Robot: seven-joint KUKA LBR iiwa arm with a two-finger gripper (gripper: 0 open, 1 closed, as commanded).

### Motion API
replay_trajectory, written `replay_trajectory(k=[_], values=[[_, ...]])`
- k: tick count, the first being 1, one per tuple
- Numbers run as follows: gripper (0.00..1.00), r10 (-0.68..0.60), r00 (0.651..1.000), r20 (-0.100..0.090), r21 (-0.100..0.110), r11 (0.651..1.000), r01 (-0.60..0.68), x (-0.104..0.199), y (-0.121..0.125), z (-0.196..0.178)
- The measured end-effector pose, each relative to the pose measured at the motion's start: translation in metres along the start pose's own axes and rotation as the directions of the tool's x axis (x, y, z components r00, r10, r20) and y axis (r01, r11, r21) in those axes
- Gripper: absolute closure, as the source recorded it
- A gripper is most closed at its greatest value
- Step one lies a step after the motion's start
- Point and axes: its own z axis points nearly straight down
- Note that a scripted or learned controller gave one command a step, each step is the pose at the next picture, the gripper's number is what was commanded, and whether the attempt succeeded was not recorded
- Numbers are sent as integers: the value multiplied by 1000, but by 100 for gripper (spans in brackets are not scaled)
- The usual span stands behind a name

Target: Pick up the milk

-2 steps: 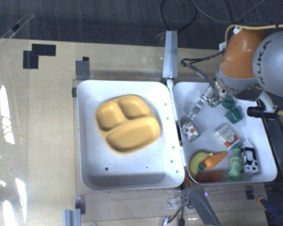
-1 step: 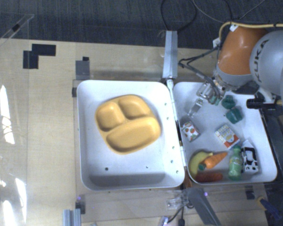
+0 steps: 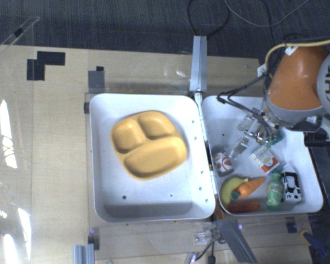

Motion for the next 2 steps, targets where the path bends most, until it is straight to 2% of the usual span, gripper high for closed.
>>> replay_trajectory(k=[1, 2], values=[[0, 81, 997, 0, 1, 997, -81, -88, -29, 42], [0, 81, 997, 0, 1, 997, -81, -88, -29, 42]])
